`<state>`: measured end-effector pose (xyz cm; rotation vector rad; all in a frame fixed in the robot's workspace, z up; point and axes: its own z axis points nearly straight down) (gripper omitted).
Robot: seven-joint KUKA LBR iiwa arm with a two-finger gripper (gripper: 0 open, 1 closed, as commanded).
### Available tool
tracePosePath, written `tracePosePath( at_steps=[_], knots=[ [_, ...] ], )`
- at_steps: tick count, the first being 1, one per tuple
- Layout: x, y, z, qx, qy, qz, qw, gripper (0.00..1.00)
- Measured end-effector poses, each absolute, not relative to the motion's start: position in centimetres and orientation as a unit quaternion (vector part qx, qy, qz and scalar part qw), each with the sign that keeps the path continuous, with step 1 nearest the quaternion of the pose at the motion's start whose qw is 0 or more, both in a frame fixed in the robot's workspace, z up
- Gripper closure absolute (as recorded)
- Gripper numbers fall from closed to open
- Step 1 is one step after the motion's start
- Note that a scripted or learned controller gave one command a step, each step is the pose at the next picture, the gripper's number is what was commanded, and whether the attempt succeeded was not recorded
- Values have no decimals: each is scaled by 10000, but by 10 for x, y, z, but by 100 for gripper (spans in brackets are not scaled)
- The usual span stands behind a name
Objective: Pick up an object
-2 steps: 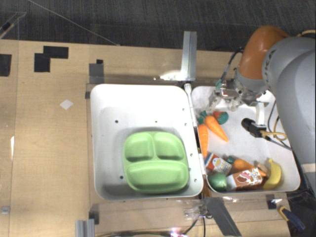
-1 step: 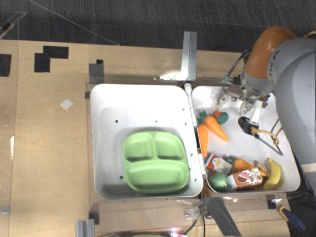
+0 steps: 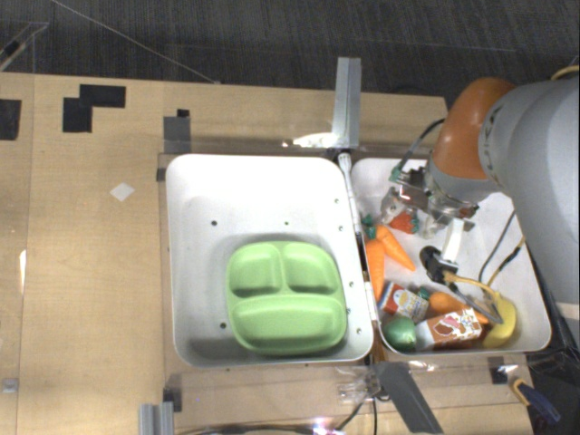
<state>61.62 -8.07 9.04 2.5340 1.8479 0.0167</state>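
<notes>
Jaws hidden under the wrist, state unclear, gripper low in right bin, above carrot

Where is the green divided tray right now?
The green divided tray lies in the left bin, toward its front, just across the divider from the carrots in the right bin.

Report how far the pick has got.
Done: the gripper is down inside the right bin, over its far end. In hand: nothing visibly between its fingers. Left: grasping and lifting something, such as the carrot lying beside it.
</notes>
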Motion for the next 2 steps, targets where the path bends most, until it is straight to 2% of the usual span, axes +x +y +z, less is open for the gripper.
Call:
tracePosePath(
  at_steps=[1,2],
  knots=[
    [619,-79,104,8082,5888,97,50,100],
    [583,-16,211,7671,6415,23,10,100]
  ],
)
